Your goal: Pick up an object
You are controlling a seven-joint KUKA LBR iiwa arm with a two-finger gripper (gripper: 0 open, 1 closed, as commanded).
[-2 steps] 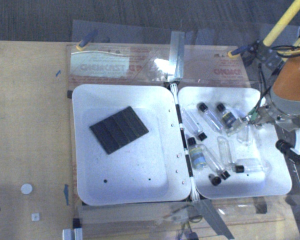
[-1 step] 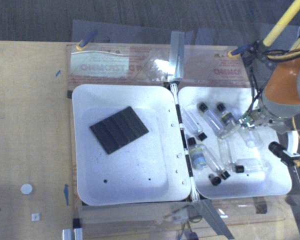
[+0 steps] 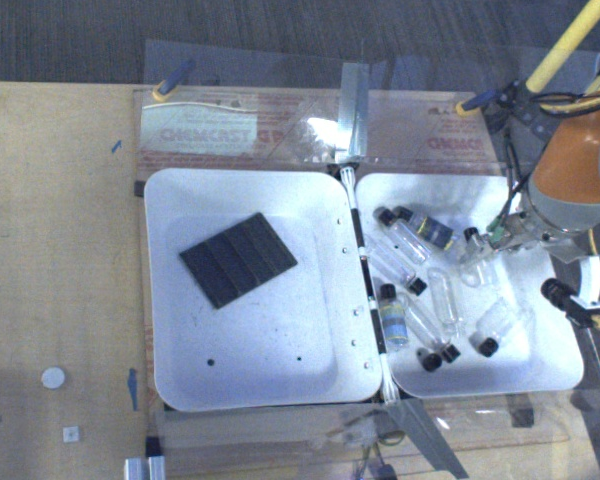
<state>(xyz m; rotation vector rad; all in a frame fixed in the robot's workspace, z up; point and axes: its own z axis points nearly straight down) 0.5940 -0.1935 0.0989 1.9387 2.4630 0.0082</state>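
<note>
The gripper [image 3: 492, 240] is hovering at the frame's right over clear bottles [image 3: 420, 288] in the right bin [image 3: 565, 373]; its jaw state I cannot tell; a dark slab [image 3: 238, 259] is lying in the left bin [image 3: 170, 368].

Brightness: moderate, even overhead light, cool bluish cast.
Glare: white patch on plastic sheet [image 3: 320, 133] behind the bins; left bin [image 3: 180, 358] nearly washed out.
Shadows: soft, faint.
Sharpness: mildly soft, grainy throughout.

tan wooden bench top [image 3: 50, 268], dark grey carpet floor [image 3: 280, 8] beyond, clear plastic sheet [image 3: 280, 128] taped down, glare patch
</note>
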